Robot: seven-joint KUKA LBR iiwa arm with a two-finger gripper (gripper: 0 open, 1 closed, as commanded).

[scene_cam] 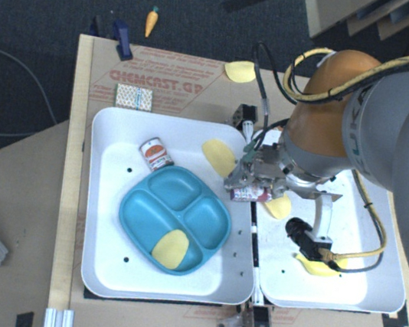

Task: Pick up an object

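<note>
My gripper (pixel 249 180) hangs over the divide between the two white bins, at the upper right corner of the left bin (pixel 101 180). Right under its tip sits a small pale thing with a reddish label (pixel 244 194); whether it is gripped is unclear. A yellow piece (pixel 218 154) lies just left of the gripper. In the left bin there is a blue divided plate (pixel 181 209) with a yellow piece (pixel 170 248) in its near compartment. A small red-and-white can (pixel 156 153) lies beside the plate's far edge.
The right bin (pixel 357 297) holds two yellow pieces, one (pixel 279 207) by the gripper and one (pixel 319 267) nearer the front. On the board behind the bins lie another yellow piece (pixel 239 71) and a patterned square (pixel 134 97).
</note>
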